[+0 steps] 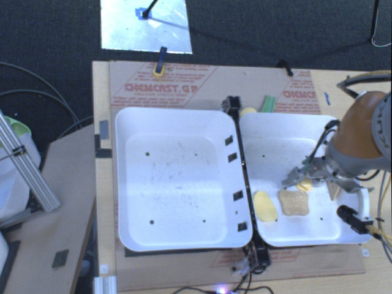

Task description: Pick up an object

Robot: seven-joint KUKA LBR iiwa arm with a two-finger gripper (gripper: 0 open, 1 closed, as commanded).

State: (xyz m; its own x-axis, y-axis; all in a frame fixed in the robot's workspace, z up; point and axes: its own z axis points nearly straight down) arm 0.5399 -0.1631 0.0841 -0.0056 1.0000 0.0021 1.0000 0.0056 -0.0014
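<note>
- Dark carpet surrounds the surface (184, 84), a brown board carrying two shallow white plastic bins side by side: the left bin (177, 179) and the right bin (275, 136).
- My hand (298, 177) is low inside the right bin, reaching in from the right; whether it is spread or pressed together I cannot tell.
- Task objects lie in the right bin: a pale tan, squarish spongy piece (294, 203), a yellow oval banana-like piece (265, 206), and a small yellow bit (304, 186) right at my hand.
- Key relation: the tan piece sits just beside my hand, toward the bin's near wall; the yellow oval lies farther left, long axis roughly along the divider.
</note>
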